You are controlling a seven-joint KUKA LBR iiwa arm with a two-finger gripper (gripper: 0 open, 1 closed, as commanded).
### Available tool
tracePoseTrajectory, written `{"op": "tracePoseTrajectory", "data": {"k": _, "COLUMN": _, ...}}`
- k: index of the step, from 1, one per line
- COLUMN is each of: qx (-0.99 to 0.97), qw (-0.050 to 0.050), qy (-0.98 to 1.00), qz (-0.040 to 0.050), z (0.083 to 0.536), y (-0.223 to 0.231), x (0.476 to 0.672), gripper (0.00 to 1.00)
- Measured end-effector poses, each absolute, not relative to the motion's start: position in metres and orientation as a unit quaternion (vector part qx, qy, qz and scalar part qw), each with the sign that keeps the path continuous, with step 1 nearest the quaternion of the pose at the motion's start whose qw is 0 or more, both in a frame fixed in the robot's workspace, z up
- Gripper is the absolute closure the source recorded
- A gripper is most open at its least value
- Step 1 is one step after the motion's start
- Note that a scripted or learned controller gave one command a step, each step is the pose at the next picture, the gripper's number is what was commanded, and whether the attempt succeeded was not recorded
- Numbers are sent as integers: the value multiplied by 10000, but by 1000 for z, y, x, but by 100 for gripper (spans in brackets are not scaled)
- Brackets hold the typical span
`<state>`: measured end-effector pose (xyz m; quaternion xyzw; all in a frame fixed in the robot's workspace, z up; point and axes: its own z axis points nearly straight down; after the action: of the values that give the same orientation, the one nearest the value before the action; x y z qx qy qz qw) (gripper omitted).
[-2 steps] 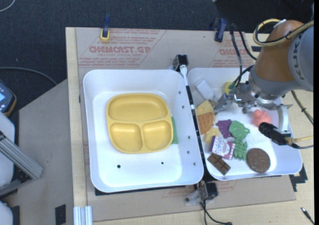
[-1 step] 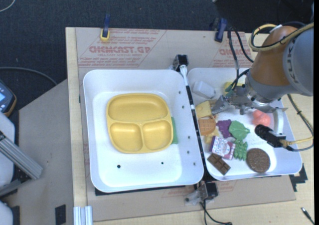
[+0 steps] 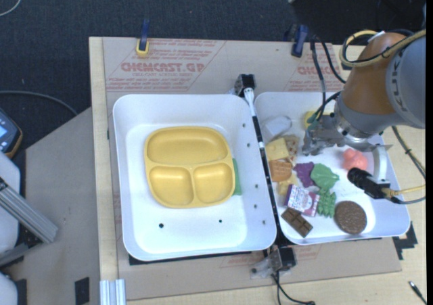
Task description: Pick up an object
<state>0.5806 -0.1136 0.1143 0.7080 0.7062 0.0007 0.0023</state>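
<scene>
Grey metal of the gripper (image 3: 316, 140) sits low in the right bin (image 3: 389, 214), toward the far side of the tabletop. Its housing hides the tips, so whether it is open or closed cannot be told. Nothing is seen held.

Nearest candidates for the pick:
- a purple piece (image 3: 304, 174), just toward the near edge from the gripper;
- a green toy (image 3: 325, 180), touching the purple piece.

Probable faults:
- The items lie packed together. A descent may land on two at once, or push one aside without closing on it.
- The tan blocks (image 3: 279, 159) lie close against the wall shared with the left bin (image 3: 135, 219), leaving little room on that side.
- The flat packet (image 3: 302, 199), chocolate bar (image 3: 296, 222) and round cookie (image 3: 350, 216) offer little height to grip.

A pink lump (image 3: 354, 159) lies beside the wrist. On the tabletop's left half, the left bin holds a yellow divided plate (image 3: 189, 165), well apart.
</scene>
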Motion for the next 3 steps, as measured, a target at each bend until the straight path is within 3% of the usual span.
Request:
{"op": "tracePoseTrajectory", "data": {"k": 2, "qx": 7067, "qw": 31, "qy": 7075, "qz": 20, "z": 225, "y": -105, "x": 583, "gripper": 100}}
{"op": "tracePoseTrajectory", "data": {"k": 3, "qx": 7069, "qw": 10, "qy": 7073, "qz": 6, "z": 225, "y": -105, "x": 583, "gripper": 100}}
